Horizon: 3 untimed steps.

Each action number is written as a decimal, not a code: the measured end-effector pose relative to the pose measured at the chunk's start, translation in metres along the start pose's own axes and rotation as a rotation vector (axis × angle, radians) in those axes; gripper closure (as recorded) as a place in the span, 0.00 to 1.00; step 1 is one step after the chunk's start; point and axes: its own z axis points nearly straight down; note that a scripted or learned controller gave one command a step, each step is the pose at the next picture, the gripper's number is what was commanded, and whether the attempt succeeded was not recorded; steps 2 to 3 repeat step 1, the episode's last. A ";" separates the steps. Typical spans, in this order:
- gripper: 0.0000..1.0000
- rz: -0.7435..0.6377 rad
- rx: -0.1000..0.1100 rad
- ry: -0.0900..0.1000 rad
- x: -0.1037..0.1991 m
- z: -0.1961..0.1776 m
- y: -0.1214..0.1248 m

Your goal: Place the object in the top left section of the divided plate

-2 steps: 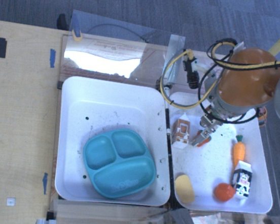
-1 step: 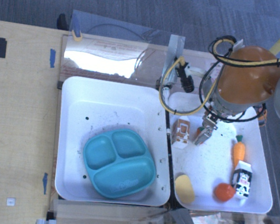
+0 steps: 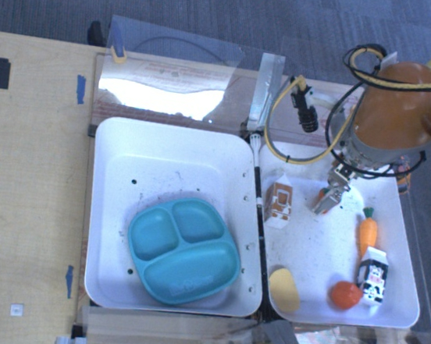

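Tool (image 3: 328,199) hovers nr brown carton (image 3: 278,202), label unreadable.

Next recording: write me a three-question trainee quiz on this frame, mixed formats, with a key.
1. True or false: the blue divided plate lies in the left bin.
2. Which item lies closest to the gripper? A) the yellow piece B) the small brown-and-white carton C) the tomato
3. Fill in: the carrot lies in the right bin, just above the black-and-white ______ carton.

Key
1. True; its three sections hold nothing.
2. B; it lies just to the gripper's left in the camera view, while the other two sit near the bin's lower edge.
3. Milk (cow-patterned).
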 end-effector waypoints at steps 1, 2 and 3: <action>1.00 -0.256 -0.001 0.001 -0.016 0.000 -0.021; 1.00 -0.256 -0.001 0.001 -0.016 0.000 -0.021; 1.00 -0.256 -0.001 0.001 -0.016 0.000 -0.021</action>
